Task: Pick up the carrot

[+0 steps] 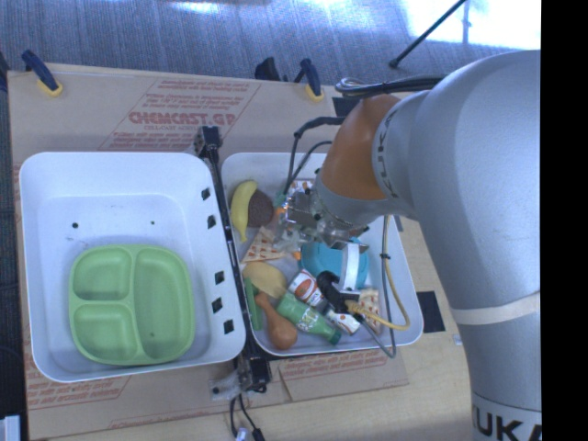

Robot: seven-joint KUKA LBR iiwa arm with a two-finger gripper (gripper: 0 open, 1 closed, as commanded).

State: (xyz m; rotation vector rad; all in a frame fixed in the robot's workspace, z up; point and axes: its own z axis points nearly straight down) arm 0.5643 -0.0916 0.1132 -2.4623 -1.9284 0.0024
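The carrot [277, 324], orange and stubby, lies in the right bin [409, 324] near its front left corner, beside a green bottle [309, 319]. My gripper [297, 217] hangs over the middle of the right bin, behind the carrot and well apart from it. It sits above a waffle piece [262, 246] and a blue cup [333, 260]. The wrist with its orange band [356, 159] covers most of the gripper.
The right bin also holds a banana [243, 206], a brown lump [261, 209], a pale yellow potato-like piece [264, 276], a small can [306, 288] and other clutter. A green divided plate [131, 303] lies in the left bin [46, 191].
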